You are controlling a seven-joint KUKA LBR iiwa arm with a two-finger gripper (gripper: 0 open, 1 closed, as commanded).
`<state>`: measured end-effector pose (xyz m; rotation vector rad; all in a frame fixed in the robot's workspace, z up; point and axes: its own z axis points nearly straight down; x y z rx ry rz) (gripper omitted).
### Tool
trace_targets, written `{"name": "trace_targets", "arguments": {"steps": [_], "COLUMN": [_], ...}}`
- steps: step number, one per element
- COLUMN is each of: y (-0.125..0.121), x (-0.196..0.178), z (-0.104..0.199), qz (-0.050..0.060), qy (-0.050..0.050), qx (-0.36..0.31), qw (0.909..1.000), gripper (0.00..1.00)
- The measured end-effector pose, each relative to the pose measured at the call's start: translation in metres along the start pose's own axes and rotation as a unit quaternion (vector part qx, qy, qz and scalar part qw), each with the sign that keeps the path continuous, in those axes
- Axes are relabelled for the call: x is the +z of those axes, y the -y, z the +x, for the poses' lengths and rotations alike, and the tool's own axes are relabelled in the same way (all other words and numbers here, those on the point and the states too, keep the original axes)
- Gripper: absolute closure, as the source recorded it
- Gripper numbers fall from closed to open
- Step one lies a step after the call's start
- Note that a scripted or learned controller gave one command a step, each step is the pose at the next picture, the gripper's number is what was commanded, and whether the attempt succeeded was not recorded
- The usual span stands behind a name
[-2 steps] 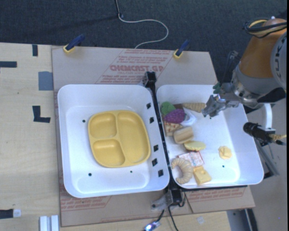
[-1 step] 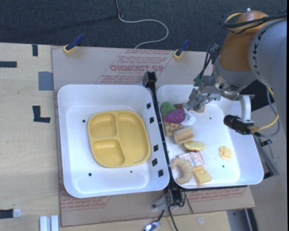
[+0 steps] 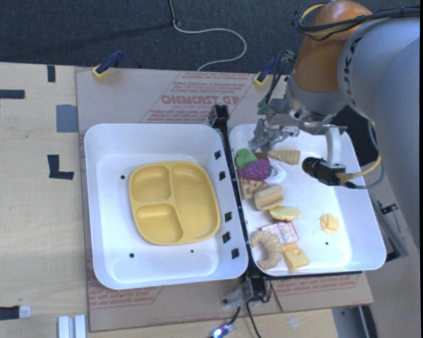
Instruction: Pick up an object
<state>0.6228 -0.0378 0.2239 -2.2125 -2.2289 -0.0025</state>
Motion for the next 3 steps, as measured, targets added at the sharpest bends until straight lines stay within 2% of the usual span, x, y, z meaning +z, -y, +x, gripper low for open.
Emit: {"name": "trace_targets", "arguments": {"steps": [2, 3], "y": [-0.034, -0.030], "x": [0.012, 0.003], "z": [0.106, 0.138], "qz": [0.000, 0.001], "qy": [0.000, 0.000], "qx": [0.000, 0.001], "qw": [1.0000, 1.0000], "gripper": [1.00, 1.00]}}
